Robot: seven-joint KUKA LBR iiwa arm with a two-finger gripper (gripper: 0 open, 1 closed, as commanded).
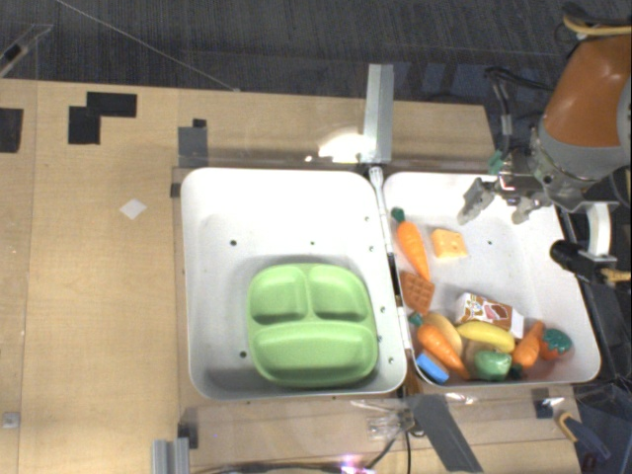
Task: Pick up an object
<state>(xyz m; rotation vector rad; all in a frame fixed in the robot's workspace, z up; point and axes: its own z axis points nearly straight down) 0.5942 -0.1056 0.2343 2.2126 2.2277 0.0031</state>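
Fingers: spread apart, nothing between them.
Gripper (499, 201): at two o'clock in the right bin (589, 358), apparently poised for descent.
Nearest candidate: cheese wedge (449, 244), just beside at seven o'clock, lying apart, accessible.
Other candidates: carrot (412, 249) along the divider; crowded toy-food pile (484, 339) at six o'clock.
Left bin (212, 205): bears a green tray (312, 325).

Arm (591, 97) cut off by the right edge above the orange band, upper links out of frame. Hand (497, 202) small and blurred, fingers spread but tips hard to make out. Heap of toy food (484, 342) in the right bin's (553, 265) near corner overlapping, lower pieces partly buried and hard to name. Small box (488, 312) in that heap with print too small to read. Desk (89, 294) clipped at left and bottom edges.
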